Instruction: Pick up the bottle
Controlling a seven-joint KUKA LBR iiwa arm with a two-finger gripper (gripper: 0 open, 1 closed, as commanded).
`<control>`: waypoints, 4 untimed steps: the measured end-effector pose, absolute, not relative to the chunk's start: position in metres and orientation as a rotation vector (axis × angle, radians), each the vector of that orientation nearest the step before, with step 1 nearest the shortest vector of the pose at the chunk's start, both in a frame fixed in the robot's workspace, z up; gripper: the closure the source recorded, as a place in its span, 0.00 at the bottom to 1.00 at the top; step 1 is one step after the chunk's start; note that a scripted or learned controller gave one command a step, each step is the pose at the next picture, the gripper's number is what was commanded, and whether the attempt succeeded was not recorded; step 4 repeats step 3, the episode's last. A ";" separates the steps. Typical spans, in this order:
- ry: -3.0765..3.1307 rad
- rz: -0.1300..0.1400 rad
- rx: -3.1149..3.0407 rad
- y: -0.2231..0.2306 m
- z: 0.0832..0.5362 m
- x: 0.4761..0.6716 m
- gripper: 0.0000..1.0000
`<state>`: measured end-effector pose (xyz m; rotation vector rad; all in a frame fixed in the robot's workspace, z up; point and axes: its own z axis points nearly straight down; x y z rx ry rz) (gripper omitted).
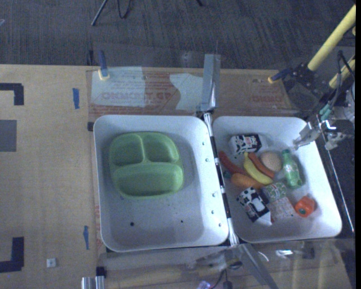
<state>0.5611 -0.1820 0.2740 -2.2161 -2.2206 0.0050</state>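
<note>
In the right bin [333, 214] the bottle [291, 170] lies ungrasped; my pincer [307, 137] hovers beside it, open or closed I cannot tell.

Floor: dark grey carpet [169, 28] runs across the top of the view, beyond the tabletop's far edge.
Stand legs: thin dark legs [113, 8] rest on the carpet at upper left.
Tabletop: pale wood surface [45, 169] fills the left side, lit evenly with a soft bluish cast.
Markings: black corner marks [14, 93] and a grey square [7, 135] sit on the wood at far left.
Tape: short blue tape strips [75, 97] are stuck near the left bin.
Cardboard: a printed brown sheet [141, 93] lies flat behind the bins.
Divider: a grey metal post [210, 82] stands between the bins at their far side.
</note>
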 end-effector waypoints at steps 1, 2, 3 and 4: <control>-2.212 0.003 -2.224 -0.189 0.106 0.547 0.00; -2.210 0.006 -2.223 -0.190 0.113 0.547 1.00; -1.883 0.007 -2.511 -0.121 0.204 0.568 1.00; -1.883 0.007 -2.511 -0.121 0.204 0.568 1.00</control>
